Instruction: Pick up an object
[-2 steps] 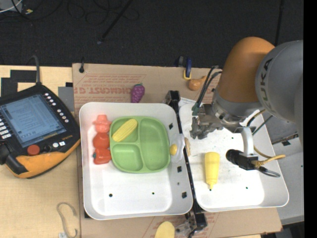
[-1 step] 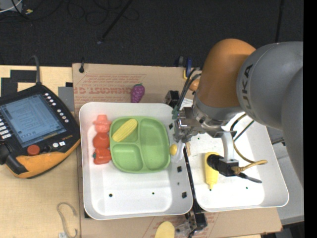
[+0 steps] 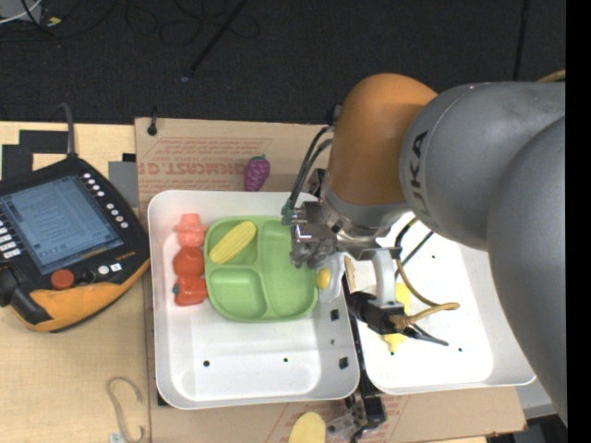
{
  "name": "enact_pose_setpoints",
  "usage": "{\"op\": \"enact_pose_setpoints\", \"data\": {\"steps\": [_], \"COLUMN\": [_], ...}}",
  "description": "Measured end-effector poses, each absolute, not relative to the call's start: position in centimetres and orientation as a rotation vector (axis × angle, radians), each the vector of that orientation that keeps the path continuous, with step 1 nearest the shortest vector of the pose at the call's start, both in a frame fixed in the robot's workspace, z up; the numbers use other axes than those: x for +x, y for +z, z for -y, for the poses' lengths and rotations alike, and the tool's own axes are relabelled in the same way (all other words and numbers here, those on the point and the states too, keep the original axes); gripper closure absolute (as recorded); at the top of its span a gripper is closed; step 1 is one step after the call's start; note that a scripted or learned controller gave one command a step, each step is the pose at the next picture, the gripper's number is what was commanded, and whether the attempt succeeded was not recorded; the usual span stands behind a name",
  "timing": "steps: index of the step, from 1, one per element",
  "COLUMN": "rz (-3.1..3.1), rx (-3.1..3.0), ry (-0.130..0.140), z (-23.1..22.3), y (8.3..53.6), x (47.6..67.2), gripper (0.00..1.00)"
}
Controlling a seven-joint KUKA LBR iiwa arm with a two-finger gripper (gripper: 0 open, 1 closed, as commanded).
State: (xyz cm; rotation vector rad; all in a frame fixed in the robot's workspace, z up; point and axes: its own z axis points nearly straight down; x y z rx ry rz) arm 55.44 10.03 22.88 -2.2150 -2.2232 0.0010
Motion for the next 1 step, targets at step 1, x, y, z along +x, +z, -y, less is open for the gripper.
{"op": "enact_pose_setpoints", "data": {"steps": [1], "rz": [2.219], "rx": [-2.218], "ry": [0.005], "z": [-10.55], "y": [22.85], "x": [54.85], "gripper": [1.0]}}
